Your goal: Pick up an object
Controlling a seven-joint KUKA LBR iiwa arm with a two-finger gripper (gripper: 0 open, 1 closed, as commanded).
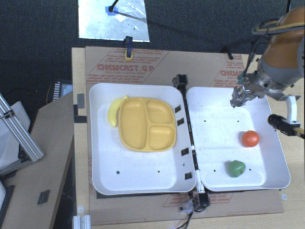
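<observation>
Gripper (237, 100) above right bin (214, 128), empty-handed.

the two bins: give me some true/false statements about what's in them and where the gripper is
1. The yellow divided tray lies in the left bin. True.
2. The banana lies in the right bin. False: it lies in the left bin, at the tray's left edge.
3. The orange ball and the green object are both in the right bin. True.
4. The gripper is over the green object. False: it is at the right bin's far side, apart from both the ball and the green object.
5. The tray has three compartments. True.
</observation>
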